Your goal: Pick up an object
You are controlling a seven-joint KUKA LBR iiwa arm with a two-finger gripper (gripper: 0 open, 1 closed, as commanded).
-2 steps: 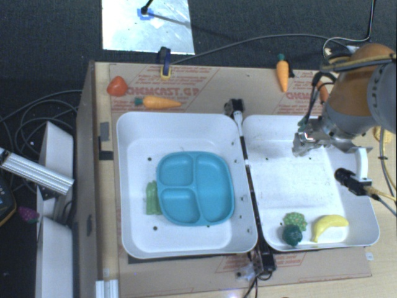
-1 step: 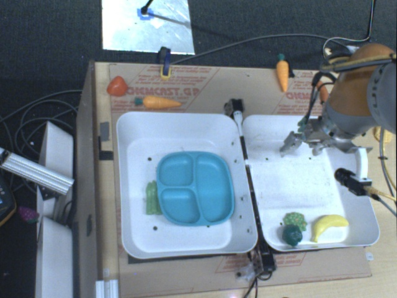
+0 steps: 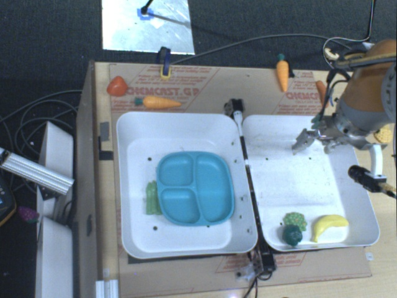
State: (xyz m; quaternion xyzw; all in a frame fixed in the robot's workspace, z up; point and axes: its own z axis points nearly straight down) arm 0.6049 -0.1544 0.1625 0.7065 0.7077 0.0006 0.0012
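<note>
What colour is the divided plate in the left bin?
Light blue; the divided plate shows clearly in the camera view.

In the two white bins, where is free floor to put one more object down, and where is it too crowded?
The right bin has bare floor in its middle and left part, between the gripper and the broccoli. Its near edge is crowded by the broccoli, a dark green toy and the banana. In the left bin, the blue plate and the green piece leave free margins only.
</note>
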